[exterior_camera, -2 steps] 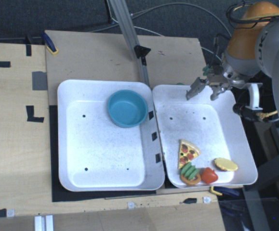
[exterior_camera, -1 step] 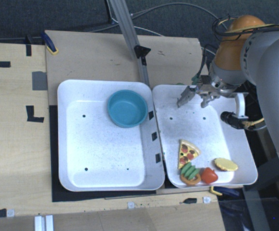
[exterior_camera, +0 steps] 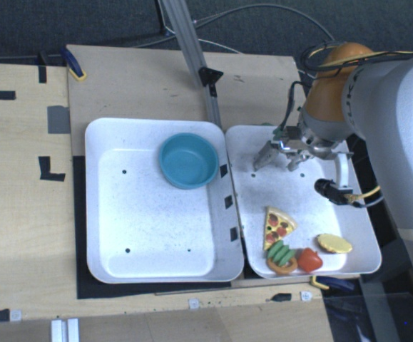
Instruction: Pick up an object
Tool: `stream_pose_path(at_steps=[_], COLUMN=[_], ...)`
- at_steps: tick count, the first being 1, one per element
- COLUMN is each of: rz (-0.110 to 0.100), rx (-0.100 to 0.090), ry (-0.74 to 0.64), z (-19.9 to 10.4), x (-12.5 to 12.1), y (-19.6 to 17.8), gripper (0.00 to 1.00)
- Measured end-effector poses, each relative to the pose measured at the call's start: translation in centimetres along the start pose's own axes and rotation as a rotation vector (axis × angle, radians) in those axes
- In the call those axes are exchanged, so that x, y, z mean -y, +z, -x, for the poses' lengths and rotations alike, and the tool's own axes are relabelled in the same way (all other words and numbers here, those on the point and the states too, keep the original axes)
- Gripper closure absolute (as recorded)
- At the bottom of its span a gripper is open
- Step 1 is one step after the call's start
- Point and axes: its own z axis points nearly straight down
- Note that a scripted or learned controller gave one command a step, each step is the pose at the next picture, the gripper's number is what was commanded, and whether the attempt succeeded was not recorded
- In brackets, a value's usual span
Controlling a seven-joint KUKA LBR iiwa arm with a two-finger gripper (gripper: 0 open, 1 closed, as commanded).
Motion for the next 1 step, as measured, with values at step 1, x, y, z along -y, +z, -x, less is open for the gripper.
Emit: stream_pose_path(at_steps=[1], rz=[0.002], rx=[0.001], ry=[0.000], z=[-0.05], x=[0.01], y=[2.02], gripper=[0.00])
